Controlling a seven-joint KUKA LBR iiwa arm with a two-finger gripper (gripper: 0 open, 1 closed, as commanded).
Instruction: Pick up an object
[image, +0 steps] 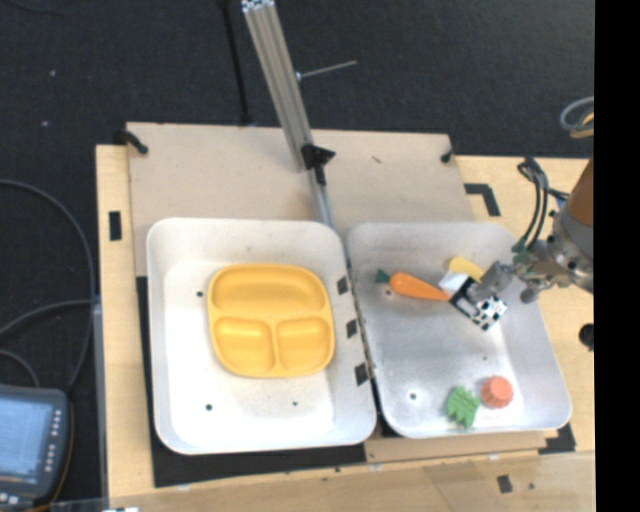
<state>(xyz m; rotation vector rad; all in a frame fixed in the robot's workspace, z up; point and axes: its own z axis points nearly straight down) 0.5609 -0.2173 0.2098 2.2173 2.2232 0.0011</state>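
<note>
**Arm reaches into the right bin**

Although the arm is cut off at the right edge, its gripper shows low in the right bin, beside a smooth orange carrot and a half-hidden yellow piece. Whether its fingers are apart or holding anything, I cannot tell. A moulded yellow divided plate lies in the left bin.

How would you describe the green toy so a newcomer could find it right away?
Look in the right-hand bin, along its near edge. The green toy lies there, just left of a round orange-red piece. It is the single green, leafy-edged thing in that bin.
</note>
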